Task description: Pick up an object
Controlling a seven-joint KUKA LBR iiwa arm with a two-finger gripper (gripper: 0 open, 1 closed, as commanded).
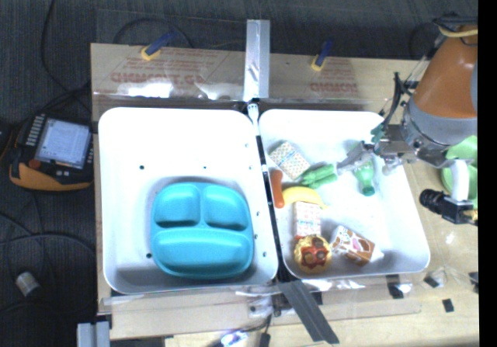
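My gripper [366, 157] hangs over the right bin [404, 213], near its back right part. A small green bottle [366, 181] is directly under the gripper tip; whether it is gripped or lying on the bin floor is unclear. To the left lie a green tube-like item [319, 175], a patterned packet [289, 157], a yellow banana [301, 196] and an orange carrot-like piece [277, 188]. Nearer the front are a pink-and-white carton [307, 219], a red-and-yellow round toy [312, 252] and a small printed box [353, 245].
The left bin [124, 182] holds a blue divided tray [203, 229]. A metal divider [257, 66] stands behind the seam between the bins. The arm's orange band [457, 78] rises at the right, beside the right bin's wall.
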